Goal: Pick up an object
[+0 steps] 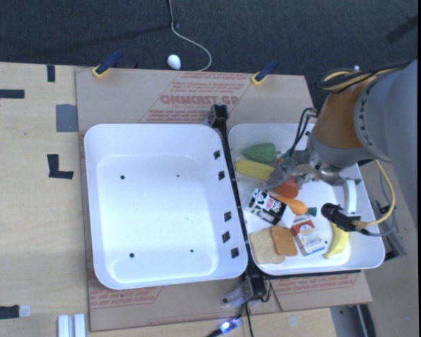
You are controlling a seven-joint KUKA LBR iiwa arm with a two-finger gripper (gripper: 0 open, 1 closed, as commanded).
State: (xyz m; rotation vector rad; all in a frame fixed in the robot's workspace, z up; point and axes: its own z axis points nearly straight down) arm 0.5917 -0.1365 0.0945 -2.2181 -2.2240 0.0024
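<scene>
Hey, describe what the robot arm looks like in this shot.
The arm is thick, rounded and grey, with an orange band above the wrist. Yellow and black cables loop along it, and a black-tipped cable hangs near the wrist. The gripper end looks dark.

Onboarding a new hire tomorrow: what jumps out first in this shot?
The grey arm with its orange band reaching in from the right over the right bin, its gripper down among a cluster of toy food. That pile is colourful: a green pepper, yellow corn, a carrot, a banana and bread slices. The left bin is a stark white contrast beside it.
</scene>
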